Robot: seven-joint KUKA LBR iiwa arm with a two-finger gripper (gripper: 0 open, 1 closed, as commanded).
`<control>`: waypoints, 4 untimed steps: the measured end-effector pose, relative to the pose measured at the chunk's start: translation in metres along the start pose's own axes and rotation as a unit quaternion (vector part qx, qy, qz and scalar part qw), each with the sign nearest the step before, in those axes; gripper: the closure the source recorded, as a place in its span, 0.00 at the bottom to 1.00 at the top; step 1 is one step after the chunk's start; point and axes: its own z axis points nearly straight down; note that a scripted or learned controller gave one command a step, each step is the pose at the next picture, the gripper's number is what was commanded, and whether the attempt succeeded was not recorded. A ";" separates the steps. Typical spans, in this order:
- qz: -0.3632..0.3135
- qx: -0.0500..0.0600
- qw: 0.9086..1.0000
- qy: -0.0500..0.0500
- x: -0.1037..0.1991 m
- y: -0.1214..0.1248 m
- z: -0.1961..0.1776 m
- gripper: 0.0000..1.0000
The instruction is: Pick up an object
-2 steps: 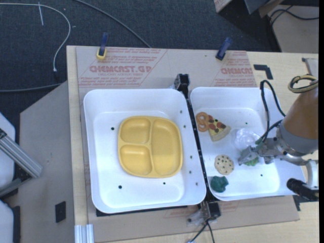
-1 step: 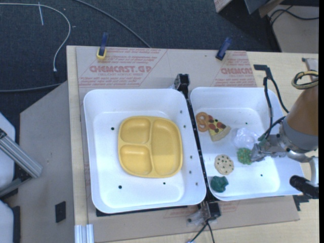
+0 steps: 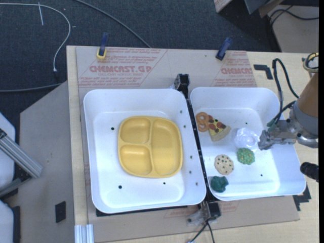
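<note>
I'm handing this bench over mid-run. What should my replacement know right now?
End effector: low in the right bin, right of the clear crumpled piece; grip state unreadable, nothing seen held.
Right bin: pizza slice, pretzel, cookie, green fuzzy piece, dark green piece.
Left bin: yellow divided plate.
Done: approach only.
Left: grasp and lift one object.

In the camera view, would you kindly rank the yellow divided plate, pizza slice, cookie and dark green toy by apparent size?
1. Yellow divided plate, by far.
2. Pizza slice.
3. Cookie and dark green toy look alike; I would not rank them.
</note>
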 end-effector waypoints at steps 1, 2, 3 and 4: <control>0.000 0.000 1.000 0.000 0.000 0.002 -0.046 1.00; -0.002 0.001 1.000 0.001 0.042 0.012 -0.047 1.00; -0.002 0.002 1.000 0.002 0.087 0.028 -0.056 1.00; -0.002 0.004 1.000 0.002 0.138 0.036 -0.046 1.00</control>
